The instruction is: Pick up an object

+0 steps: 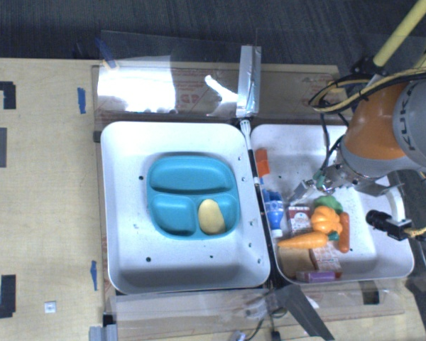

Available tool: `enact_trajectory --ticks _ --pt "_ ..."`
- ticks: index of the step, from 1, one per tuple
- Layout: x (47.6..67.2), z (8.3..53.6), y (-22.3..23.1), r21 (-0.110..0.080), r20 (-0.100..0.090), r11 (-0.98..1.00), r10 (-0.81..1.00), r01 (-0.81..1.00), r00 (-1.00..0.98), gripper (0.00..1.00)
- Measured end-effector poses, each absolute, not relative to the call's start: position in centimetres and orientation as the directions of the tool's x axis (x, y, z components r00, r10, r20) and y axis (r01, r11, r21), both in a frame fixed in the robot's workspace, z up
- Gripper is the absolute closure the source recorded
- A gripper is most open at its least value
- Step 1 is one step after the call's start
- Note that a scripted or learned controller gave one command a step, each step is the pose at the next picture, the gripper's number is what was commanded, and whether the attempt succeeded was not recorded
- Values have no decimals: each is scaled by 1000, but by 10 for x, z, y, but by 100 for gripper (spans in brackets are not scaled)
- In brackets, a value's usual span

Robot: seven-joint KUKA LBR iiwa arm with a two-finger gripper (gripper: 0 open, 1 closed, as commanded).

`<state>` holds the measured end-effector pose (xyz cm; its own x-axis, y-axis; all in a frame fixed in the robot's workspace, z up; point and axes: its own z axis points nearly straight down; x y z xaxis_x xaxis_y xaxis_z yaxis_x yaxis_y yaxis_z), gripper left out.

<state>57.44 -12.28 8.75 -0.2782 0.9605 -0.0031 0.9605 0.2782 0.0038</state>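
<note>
The right bin (298,144) holds a heap of small items: an orange pumpkin-like toy (325,219), a carrot (303,241), a red pepper-like piece (344,231), a blue-and-white tube (273,210), an orange marker (261,163) and a brown packet (319,260). My gripper (319,184) hangs under the orange-banded wrist (373,130), low over the bin just above and behind the pumpkin toy. Nothing shows between its fingers. The left bin (128,247) carries a blue divided tray (192,194) with a yellow egg-shaped item (211,217) in its lower right compartment.
A clear plastic wall with a metal post (248,80) stands behind the bins. Yellow and black cables (341,94) loop beside the arm at the upper right. Wooden bench surface (35,190) lies left of the bins.
</note>
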Motion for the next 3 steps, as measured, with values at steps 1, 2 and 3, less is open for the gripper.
enact_trajectory --ticks 1,2,3 --pt "577 100 -122 12 -6 278 961 960 -278 100" --pt "577 99 -122 11 -5 278 961 960 -278 0" --pt "493 88 -153 3 -3 195 981 981 -195 0"
